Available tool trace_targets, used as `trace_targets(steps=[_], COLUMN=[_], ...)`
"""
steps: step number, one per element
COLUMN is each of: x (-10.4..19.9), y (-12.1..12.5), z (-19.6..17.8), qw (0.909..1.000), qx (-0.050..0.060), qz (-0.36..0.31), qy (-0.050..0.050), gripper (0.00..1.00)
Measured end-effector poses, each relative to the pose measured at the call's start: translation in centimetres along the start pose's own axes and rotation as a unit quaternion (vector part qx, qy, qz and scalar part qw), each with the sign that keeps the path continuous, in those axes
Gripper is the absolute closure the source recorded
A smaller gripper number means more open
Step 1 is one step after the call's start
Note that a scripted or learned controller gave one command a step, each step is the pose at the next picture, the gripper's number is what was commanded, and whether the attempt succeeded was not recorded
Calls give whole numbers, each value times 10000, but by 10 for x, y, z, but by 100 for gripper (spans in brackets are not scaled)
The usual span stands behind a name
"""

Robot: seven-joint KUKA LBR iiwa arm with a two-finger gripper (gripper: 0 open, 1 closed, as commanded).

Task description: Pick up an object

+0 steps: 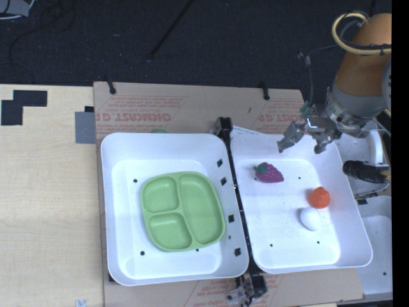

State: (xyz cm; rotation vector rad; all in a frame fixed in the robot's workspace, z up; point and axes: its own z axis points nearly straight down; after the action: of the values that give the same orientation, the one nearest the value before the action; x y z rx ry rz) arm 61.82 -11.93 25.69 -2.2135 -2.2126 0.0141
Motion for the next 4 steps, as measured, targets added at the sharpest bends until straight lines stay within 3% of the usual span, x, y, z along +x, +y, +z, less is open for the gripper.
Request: trace_targets(steps=[1, 4], x=[0, 5], y=[2, -4], z=[-7, 165], qw=[10000, 10000], qx=[-59, -35], qz=[-8, -2], qy=[-7, -2], gripper=[0, 0])
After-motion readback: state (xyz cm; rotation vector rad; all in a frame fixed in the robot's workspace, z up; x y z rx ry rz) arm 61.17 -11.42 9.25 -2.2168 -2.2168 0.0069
